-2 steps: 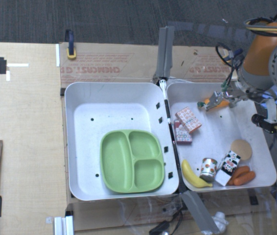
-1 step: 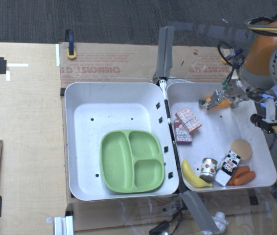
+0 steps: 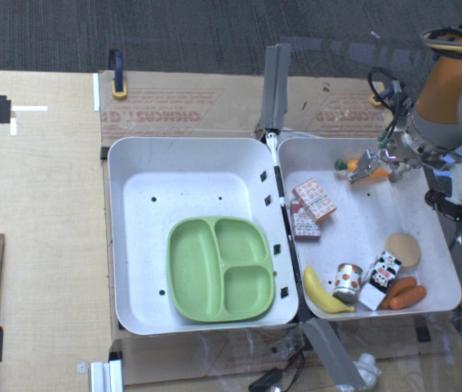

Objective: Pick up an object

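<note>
hand at right bin far corner, over small orange item | grip state: can't tell | you'd find it light, prob. slippery; pinch across middle

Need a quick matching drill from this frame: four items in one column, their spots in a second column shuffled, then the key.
Items:
1. green divided plate
2. banana
3. carrot
4. small can

Places:
A. right bin, front right corner, beside the black-and-white carton
B. left bin, toward the front
C. right bin, front left corner, along the wall
D. right bin, near the front, between the banana and the black-and-white carton

Pairs: 1-B, 2-C, 3-A, 4-D
</note>
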Motion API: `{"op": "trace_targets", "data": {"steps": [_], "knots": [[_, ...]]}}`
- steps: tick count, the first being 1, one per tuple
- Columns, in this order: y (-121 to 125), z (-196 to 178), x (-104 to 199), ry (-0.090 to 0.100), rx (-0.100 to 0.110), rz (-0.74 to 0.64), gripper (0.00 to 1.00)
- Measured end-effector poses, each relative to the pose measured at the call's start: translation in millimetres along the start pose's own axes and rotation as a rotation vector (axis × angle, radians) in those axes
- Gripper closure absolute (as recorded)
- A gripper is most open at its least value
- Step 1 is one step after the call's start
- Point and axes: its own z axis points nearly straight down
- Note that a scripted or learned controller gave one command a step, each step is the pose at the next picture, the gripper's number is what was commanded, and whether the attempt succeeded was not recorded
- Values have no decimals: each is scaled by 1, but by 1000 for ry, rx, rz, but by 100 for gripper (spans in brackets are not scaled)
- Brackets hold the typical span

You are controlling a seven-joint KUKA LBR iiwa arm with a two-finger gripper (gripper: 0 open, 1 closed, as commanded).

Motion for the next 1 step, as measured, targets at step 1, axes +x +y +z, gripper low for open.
{"op": "trace_targets", "data": {"steps": [1], "knots": [[-1, -9, -4, -10, 3, -1, 100]]}}
